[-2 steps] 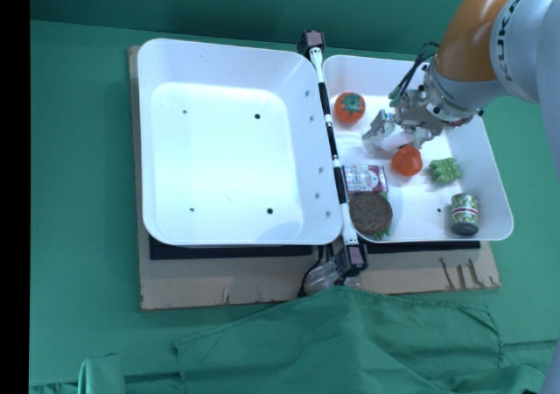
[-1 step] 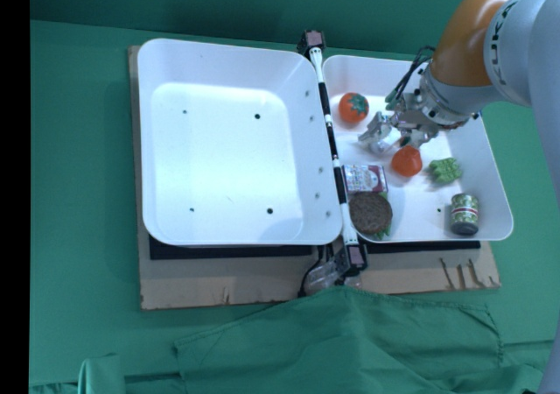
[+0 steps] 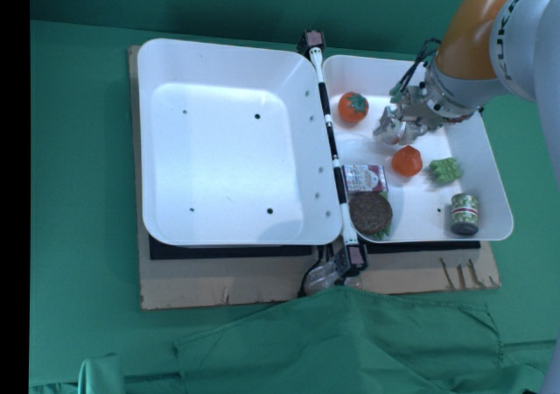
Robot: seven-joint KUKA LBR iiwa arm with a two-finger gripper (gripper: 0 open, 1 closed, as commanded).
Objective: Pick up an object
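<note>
**A:** So where are we on this pick? We've got the gripper (image 3: 391, 128) down over the right bin (image 3: 495, 182), near its middle, between the tomato (image 3: 353, 107) toward the far left corner and the orange ball (image 3: 407, 160) just on the near side of it.

**B:** Looks like the approach step to us. Nothing sits between the fingers that we can see, so nothing is held. Are they open or closed? We honestly cannot tell, it's a grey blob from this angle.

**A:** Which object is it after?

**B:** Our guess is the ball or the tomato, they're the closest. The rest is further off: box (image 3: 364, 179) and brown disc (image 3: 371, 214) by the bin's left edge, green thing (image 3: 444, 170) toward the right edge, jar (image 3: 465, 214) in the near right corner.

**A:** Next move?

**B:** We'd say line up over one target, drop straight down and close around it. Round stuff could roll off if the fingers land off-centre, and the ball is close enough to get nudged. The left bin (image 3: 162, 68) doesn't matter yet.
</note>
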